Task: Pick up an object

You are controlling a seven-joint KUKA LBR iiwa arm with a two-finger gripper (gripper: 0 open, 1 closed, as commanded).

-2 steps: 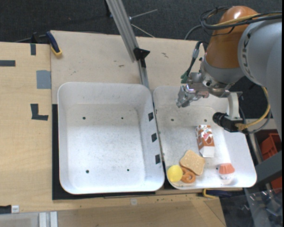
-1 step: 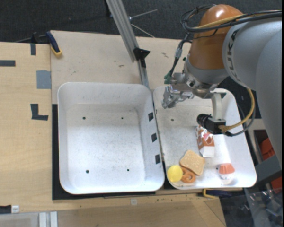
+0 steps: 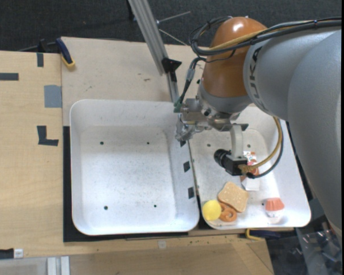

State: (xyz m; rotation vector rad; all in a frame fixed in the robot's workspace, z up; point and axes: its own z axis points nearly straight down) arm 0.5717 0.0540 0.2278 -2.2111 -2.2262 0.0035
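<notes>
The right bin (image 3: pixel 292 208) holds several small objects near its front. A yellow lemon-like ball (image 3: pixel 211 211) lies at the front left, touching an orange ring-shaped piece (image 3: pixel 229 215). A tan slice of toast (image 3: pixel 233 196) lies just behind them. A white piece with an orange end (image 3: pixel 273 206) rests at the front right, and a small red and white item (image 3: pixel 251 166) lies farther back. My gripper (image 3: pixel 184 130) hangs below the orange wrist, over the back left of the right bin beside the divider between the bins. It is well apart from the objects.
The left bin (image 3: pixel 80 153) lies next to the right one, sharing a raised edge (image 3: pixel 186 171). A metal rail (image 3: pixel 152 33) slants in from the top. The big grey arm covers the right side. A black part with a cable (image 3: pixel 226 160) hangs over the right bin.
</notes>
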